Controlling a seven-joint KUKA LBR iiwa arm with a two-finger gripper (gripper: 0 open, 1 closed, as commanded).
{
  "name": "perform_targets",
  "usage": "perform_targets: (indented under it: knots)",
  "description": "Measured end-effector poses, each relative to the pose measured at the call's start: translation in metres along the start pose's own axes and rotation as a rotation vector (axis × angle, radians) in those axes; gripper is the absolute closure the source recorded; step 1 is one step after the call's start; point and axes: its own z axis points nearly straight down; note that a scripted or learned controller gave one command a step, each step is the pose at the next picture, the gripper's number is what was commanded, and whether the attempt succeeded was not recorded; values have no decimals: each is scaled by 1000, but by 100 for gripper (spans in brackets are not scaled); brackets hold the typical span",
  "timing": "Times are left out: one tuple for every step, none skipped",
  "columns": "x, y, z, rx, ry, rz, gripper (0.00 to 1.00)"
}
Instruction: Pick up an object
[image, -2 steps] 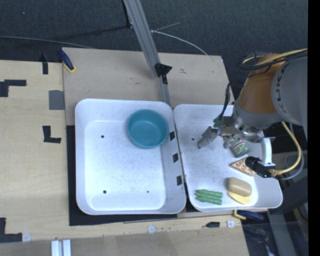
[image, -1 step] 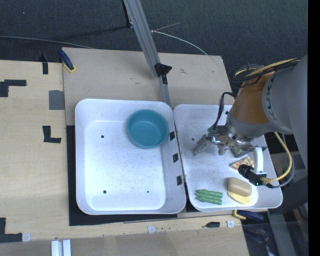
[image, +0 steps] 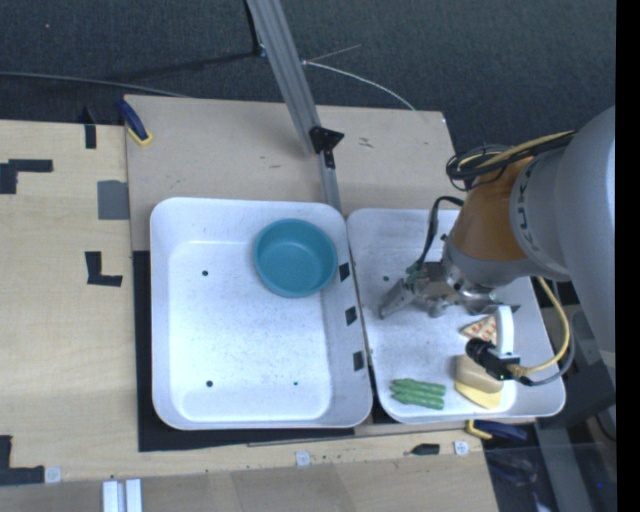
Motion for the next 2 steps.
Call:
perform_targets:
  knots:
    - [-1, 1, -12, -4, -3, 0, 100]
    - [-4, 2, -75, -5, 1, 0, 100]
